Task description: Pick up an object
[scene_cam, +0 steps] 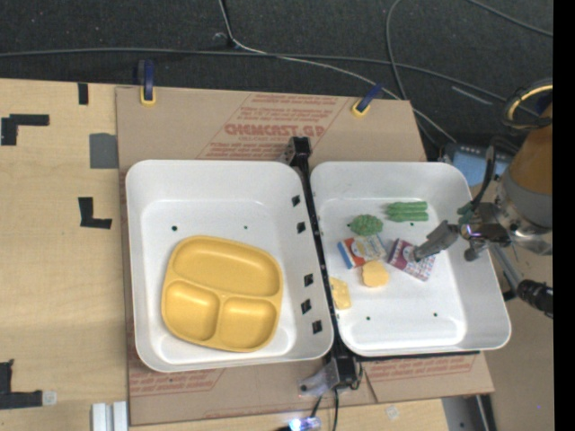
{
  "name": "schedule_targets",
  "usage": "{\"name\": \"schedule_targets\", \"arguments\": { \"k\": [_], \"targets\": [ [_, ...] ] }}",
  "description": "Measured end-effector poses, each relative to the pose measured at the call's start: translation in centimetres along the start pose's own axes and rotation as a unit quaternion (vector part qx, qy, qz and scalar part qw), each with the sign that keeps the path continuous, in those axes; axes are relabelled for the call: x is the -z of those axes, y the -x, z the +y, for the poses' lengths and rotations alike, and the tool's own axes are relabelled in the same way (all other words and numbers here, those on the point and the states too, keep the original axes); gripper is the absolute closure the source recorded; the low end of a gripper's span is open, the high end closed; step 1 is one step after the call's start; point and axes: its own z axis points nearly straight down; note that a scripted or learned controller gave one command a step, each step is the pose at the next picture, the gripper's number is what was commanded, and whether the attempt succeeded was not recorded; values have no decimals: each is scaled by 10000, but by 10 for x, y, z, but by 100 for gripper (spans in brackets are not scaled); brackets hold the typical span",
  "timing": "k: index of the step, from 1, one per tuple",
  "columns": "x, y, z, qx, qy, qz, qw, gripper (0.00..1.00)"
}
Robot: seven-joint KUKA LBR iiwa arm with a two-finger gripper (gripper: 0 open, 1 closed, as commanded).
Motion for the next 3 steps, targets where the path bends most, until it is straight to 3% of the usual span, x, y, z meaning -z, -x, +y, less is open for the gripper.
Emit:
{"name": "schedule_targets", "arguments": {
  "k": [1,3],
  "targets": [
    [7,-1,3,22,66,-15,10000,0],
    [-110,5,-2,19,46,-11,10000,0]
  ]
}}
